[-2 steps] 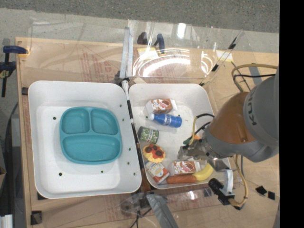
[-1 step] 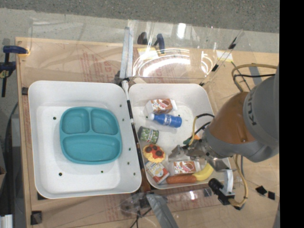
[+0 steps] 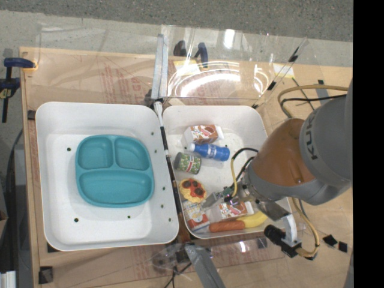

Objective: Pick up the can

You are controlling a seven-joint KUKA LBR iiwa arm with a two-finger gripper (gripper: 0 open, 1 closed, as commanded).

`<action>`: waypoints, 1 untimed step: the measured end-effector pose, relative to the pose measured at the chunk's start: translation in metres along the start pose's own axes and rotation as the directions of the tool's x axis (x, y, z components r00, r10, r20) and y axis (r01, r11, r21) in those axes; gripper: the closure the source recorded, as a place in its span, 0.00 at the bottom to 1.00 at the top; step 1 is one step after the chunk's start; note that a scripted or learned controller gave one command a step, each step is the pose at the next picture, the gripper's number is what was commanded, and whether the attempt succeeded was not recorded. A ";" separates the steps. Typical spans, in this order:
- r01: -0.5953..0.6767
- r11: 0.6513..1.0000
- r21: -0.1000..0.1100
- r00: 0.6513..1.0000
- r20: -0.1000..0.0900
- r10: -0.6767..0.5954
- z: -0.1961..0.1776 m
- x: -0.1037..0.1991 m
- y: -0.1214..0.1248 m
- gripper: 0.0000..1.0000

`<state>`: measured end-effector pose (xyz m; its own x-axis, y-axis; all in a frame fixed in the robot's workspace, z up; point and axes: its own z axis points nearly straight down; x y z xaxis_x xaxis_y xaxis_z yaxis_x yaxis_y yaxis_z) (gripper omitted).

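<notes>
Pale plywood bench under clear plastic sheeting, glare pooled at the far edge. Grey speckled floor beyond. Blue clamp gripping the left edge. Loose cables trailing at right.

- Bright, even overhead light; the two white bins come out near blown-out.
- Strong ringed glare sits on the clear plastic sheet above the right bin.
- Shadows are soft and short, darkest under the arm.
- Focus is slightly soft throughout; small labels stay unreadable.
</notes>
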<state>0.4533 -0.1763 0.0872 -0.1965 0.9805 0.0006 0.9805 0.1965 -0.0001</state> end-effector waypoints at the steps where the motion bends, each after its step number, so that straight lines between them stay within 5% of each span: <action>1: 0.000 1.000 -0.001 1.000 0.001 0.000 -0.010 -0.002 0.000 1.00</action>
<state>0.4537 -0.1784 0.0974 -0.1962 0.9806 -0.0002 0.9806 0.1962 0.0004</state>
